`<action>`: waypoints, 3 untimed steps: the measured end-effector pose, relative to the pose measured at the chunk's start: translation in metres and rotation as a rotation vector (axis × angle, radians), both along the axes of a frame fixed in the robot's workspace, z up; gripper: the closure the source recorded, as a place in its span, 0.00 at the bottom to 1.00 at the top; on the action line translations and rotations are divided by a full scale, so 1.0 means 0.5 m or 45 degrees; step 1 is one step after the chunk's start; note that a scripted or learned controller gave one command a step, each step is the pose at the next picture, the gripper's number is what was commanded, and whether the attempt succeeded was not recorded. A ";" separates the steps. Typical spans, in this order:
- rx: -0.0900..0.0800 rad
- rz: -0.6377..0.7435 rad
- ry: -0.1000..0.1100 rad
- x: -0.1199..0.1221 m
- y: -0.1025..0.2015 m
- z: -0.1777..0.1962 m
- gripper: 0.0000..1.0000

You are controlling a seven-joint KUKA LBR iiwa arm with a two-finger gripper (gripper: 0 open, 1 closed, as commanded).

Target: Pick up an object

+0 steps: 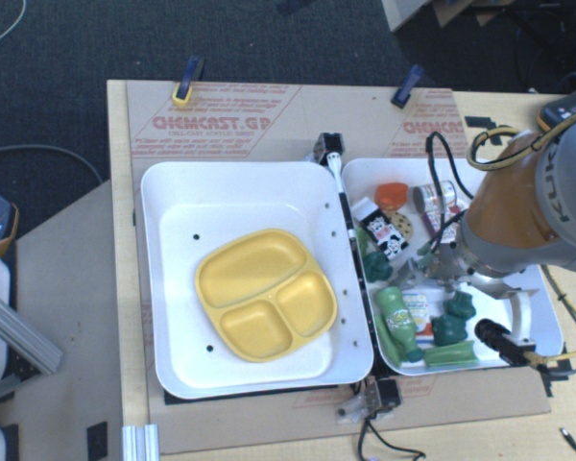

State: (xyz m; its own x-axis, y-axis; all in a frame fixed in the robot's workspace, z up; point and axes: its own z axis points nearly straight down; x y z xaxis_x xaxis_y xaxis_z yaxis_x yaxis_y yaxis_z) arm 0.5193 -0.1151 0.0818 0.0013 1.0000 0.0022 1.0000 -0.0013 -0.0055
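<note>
Arm: your grey arm (518,209) reaches in from the right over the right bin (555,339).
Pincer (432,267): low among the clutter mid-bin; whether it grips anything, you cannot tell.
Nearest objects: green bottle (398,320) just below-left, dark green toy (451,320) just below.
Left bin (163,257): holds the yellow divided tray (264,294), well apart.

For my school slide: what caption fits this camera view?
Robot arm reaches into a toy-filled right bin; a yellow tray sits in the left bin.
</note>
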 end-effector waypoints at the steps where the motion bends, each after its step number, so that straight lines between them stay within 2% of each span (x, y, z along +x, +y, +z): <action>1: -0.003 -0.001 -0.009 0.003 -0.001 0.026 1.00; 3: -0.005 0.003 -0.015 -0.011 0.003 0.202 1.00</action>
